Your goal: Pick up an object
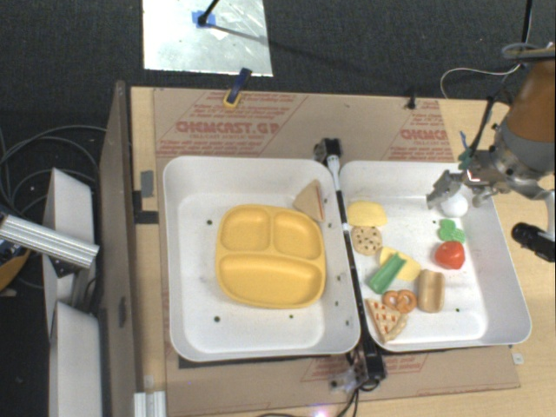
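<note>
Gripper (453, 191) sits over the far right part of the right-hand shallow white bin (499, 233), with a small white rounded object (455, 205) directly beneath or at its tip; whether that object is actually between the fingers can't be told from this angle, nor can open or closed. Judged step: descend and grasp, or just lifting, unclear which. To do it well: centre the tool on one item, come straight down, keep clear of the bin wall close behind it, and avoid nudging the green leafy toy piece (449, 229) and red tomato-like toy (449, 254) lying just below the white one. Other candidates sit well apart toward the bin's left and near side: yellow rounded piece (367, 213), chocolate-chip cookie toy (367, 239), green stick-shaped piece (385, 273), brown bread-roll toy (430, 290), pretzel toy (400, 301). Left-hand bin (187, 259) holds a yellow divided plastic plate (269, 257). Arm pose: grey arm with orange band (530, 115) reaches in from the right, wrist bent down toward the bin.
</note>
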Controlling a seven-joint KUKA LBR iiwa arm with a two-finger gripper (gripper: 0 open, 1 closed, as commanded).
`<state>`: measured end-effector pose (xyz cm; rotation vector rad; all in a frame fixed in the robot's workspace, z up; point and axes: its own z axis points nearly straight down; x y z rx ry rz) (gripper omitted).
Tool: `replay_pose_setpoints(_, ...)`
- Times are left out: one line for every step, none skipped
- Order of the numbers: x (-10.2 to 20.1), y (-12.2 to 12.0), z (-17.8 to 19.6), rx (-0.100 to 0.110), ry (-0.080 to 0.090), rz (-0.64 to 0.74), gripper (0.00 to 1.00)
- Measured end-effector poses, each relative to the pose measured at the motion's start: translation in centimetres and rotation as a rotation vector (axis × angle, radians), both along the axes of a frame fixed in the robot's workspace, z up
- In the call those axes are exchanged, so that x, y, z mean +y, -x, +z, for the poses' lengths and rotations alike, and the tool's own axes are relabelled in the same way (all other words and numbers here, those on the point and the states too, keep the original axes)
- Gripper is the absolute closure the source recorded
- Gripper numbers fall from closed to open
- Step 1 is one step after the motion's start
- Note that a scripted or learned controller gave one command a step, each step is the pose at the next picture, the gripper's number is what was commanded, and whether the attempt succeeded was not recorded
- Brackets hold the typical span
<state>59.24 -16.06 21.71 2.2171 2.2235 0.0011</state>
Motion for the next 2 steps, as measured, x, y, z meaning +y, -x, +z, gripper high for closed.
replay_pose_setpoints(-4.6,0.3,-9.0,0.006,0.000,-0.005,0.00)
replay_pose_setpoints(-4.3,3.8,-13.5,0.005,-0.002,-0.003,0.00)
